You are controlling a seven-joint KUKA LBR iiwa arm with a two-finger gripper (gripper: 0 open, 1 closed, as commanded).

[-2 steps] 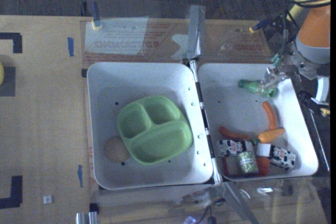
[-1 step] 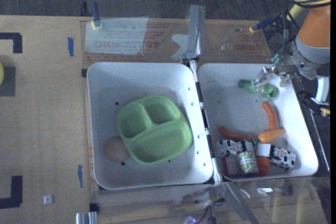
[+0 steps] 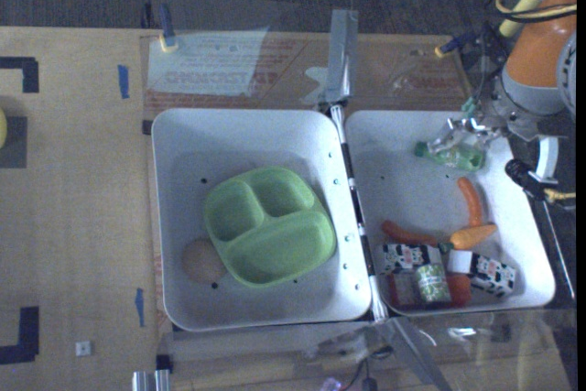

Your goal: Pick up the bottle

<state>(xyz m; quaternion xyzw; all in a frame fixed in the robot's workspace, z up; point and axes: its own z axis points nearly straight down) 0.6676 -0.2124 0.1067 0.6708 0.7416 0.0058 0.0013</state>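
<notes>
Reference landmark: the right shallow white bin (image 3: 366,160).

1. Task object. The clear, green-tinted plastic bottle (image 3: 455,157) lies on its side in the far right corner of the right bin, near the far wall. Its small green cap end points toward the divider between the bins.

2. Arm. The grey arm with the orange band (image 3: 536,59) stands over the right edge of the right bin, at its far end.

3. Claw. The two-finger gripper (image 3: 465,133) sits directly over the bottle, on the bottle's far side and overlapping it. Whether the claw is spread, closed or pinching the bottle cannot be told. The metal parts and the clear plastic blend together.

4. Other contents of the right bin:
   - a curved orange sausage-shaped piece (image 3: 471,200), right of centre
   - an orange carrot-shaped piece (image 3: 472,235), just nearer than the first
   - a red elongated piece (image 3: 409,233), near the centre
   - black-and-white patterned boxes (image 3: 404,256) along the near wall

5. Left of the right bin. The left white bin (image 3: 174,151) holds a green divided plastic plate (image 3: 268,224). A tan round object (image 3: 202,260) touches the plate's near left edge.
</notes>
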